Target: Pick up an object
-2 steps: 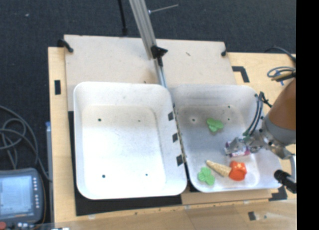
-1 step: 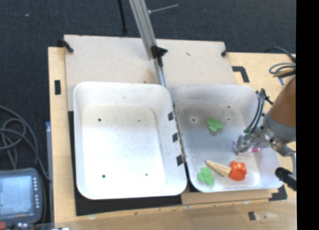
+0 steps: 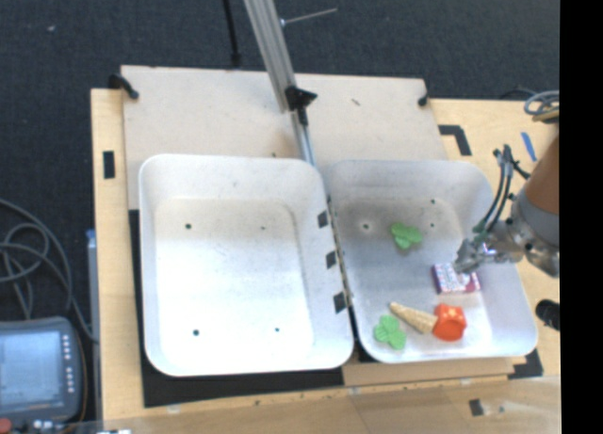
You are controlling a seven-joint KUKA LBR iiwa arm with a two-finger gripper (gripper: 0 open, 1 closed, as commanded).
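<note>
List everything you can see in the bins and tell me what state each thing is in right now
gripper: low in the right bin, over the pink block
pink block: lying flat
orange piece: touching the tan cone
tan cone: on its side
upper green piece: lying loose
lower green piece: beside the cone

I can't read any text, label, brand or number from my feed. The small pink-and-white card (image 3: 454, 279) in the right bin (image 3: 377, 187) carries some print, but it is too small and blurred for me to make out. The screen of the grey pendant (image 3: 36, 369) at the near left corner glows, yet nothing on it is legible either.
</note>
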